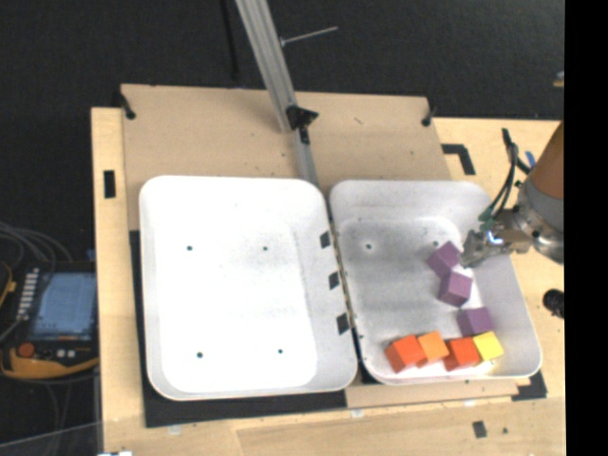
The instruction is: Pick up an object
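The gripper [478,247] hangs over the right bin [399,217], just beside a purple block [443,257]. Whether it is gripping anything, I cannot tell.

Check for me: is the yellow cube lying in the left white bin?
No, the small yellow cube sits in the right white bin, near its front right corner beside an orange-red cube.

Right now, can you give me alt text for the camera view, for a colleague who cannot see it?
The gripper reaches in from the right over the right bin, beside a purple block. Two more purple blocks sit below it, with orange blocks and a yellow block along the near wall. The left bin sits alongside.
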Robot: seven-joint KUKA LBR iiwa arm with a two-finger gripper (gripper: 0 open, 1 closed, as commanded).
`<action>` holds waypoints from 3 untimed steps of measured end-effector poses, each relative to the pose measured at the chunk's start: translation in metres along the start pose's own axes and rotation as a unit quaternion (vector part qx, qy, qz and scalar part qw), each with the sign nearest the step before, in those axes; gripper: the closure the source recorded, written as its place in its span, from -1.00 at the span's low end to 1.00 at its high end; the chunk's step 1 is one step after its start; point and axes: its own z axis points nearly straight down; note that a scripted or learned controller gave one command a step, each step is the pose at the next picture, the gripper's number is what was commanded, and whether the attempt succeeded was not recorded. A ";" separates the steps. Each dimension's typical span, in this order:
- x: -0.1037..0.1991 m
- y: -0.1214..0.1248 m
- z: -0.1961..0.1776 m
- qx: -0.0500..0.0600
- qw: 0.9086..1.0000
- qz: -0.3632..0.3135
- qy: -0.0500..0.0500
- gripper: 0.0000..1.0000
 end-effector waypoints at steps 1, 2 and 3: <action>-0.001 0.001 -0.010 0.002 1.000 -0.001 0.001 1.00; 0.051 0.014 -0.024 0.001 1.000 -0.003 0.001 1.00; 0.095 0.034 -0.021 0.002 1.000 -0.002 0.001 1.00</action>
